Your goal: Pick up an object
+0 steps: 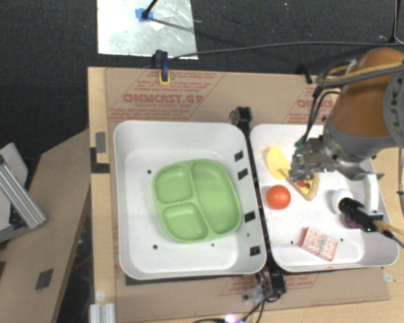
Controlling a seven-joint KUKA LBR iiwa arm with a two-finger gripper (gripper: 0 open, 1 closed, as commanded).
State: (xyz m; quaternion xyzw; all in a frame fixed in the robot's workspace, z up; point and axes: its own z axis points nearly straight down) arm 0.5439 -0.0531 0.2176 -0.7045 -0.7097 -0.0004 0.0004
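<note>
Arm: the grey arm [363, 106], with its orange band, reached in from the right and hung low over the right bin [363, 251].
Gripper: and there it was, the gripper [301, 173], down in the middle of that bin, pointed at the floor among the loose things.
Grip: released or clenched, I could not tell; the wrist covered it from above.
Held: nothing showed as lifted; every piece looked to be lying on the bin floor.
Wedge: a pale tan wedge [310, 187] lay right at the gripper's tip, partly tucked beneath it. Touching or just beside, I could not tell.
Yellow piece: a short curved yellow piece [277, 160] sat just to the left of the gripper, towards the far side.
Red ball: a red ball [278, 197] rested near the bin's left wall, close by the wedge and apart from the gripper.
Packet: a pink packet [319, 243] lay flat by the near rim, well apart from the action.
Left bin: the left bin [131, 180] carried a green three-part plate [196, 199] at its middle, upright and level.
Bench: both bins sat side by side on a brown sheet [182, 96] with red print, a blue clamp [161, 64] at its far edge.
</note>
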